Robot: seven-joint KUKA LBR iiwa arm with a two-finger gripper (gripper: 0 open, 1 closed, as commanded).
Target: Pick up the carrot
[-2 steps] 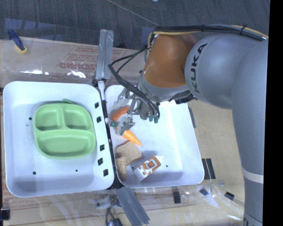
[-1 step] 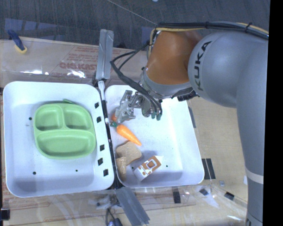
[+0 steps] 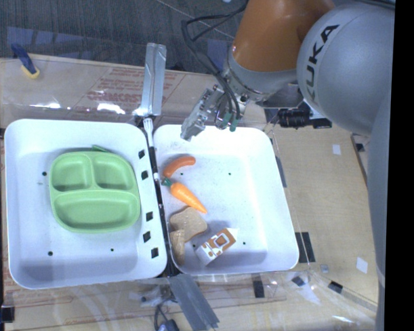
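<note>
We're over the right bin point(image 3: 277, 198) now, and the carrot point(image 3: 185, 194) lies in its left half, close to the divider, orange body pointing down-right with the green stub at its upper-left end. Just above it sits a sausage point(image 3: 178, 164), near but apart, and below it a bread slice point(image 3: 185, 227) almost touching the carrot's tip, with a small carton point(image 3: 216, 244) beside that. The left bin point(image 3: 22, 209) carries a green plate point(image 3: 95, 191), well out of our way.

The end effector point(image 3: 195, 127) hangs above the bin's back rim, tilted, holding nothing; how wide it stands we cannot tell from this angle.

So what do we want here? We judge the reach hasn't properly begun: we need to travel forward and left, then descend. The good approach is to line up across the carrot's short axis, at its thick middle, not the tapered tip, which would likely squirt out. We come in steeply so we clear the sausage on one side and the bread on the other. The wall is close, so we mind that clearance, close gently, then lift straight up
</note>
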